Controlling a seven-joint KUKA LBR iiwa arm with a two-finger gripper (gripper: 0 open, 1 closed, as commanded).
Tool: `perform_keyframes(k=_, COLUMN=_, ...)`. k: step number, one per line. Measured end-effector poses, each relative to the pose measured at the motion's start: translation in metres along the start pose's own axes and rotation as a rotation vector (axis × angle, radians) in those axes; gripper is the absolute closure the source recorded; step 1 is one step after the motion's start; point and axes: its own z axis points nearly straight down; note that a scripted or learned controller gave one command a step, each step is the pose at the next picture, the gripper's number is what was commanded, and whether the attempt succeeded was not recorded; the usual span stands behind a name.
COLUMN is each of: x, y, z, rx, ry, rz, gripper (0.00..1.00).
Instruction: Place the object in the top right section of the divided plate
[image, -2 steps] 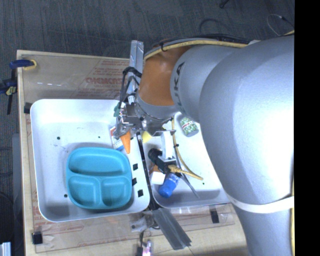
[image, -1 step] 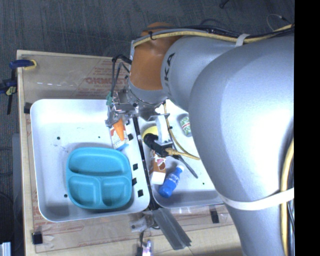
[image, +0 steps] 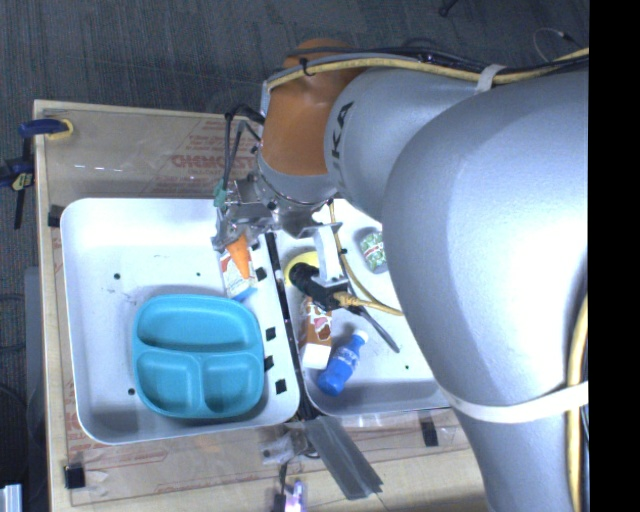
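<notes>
Faded red lettering runs across the clear sheet on the bench (image: 150, 150) behind the bins; we cannot read it with confidence. We also see dark letters on the orange band of the arm (image: 420, 180), partly legible as part of the KUKA name.

We see the gripper (image: 237, 232) low over the back right corner of the left bin (image: 90, 260), with an orange and white object (image: 237, 268) hanging directly beneath it. The object's top end sits at the fingertips, so it looks held, though the fingers themselves are too small and dark for us to judge how wide they stand. Its print is too small to read.

We see the blue divided plate (image: 200, 355) lying in the same bin, just in front of the object; it has 3 sections, 1 long and 2 smaller.

In the right bin (image: 400, 395) we see a blue bottle (image: 340, 364), a brown packet (image: 317, 335), a yellow item (image: 300, 270) and a small green-printed item (image: 373, 250), none with readable writing.
</notes>
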Motion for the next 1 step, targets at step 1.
perform_keyframes(k=1, x=-0.0084, y=-0.0013, z=0.0002, rx=0.001, ry=0.000, rz=0.035, gripper=1.00)
